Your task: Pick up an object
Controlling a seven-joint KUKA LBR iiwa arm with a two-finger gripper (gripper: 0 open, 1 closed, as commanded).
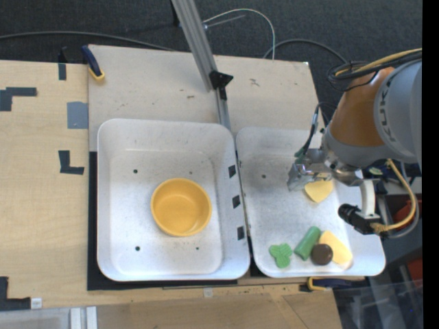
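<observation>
Hovering over the right bin [271,157], the gripper [302,177] touches a yellow wedge [319,191]; grip state unclear.

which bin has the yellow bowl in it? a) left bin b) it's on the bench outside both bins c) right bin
a: the yellow bowl sits on the floor of the left bin, while the right bin holds the small pieces near the gripper.

A robotics lab: taped wooden bench [41,184], loose cables [240,19], two white bins [110,142].
</observation>
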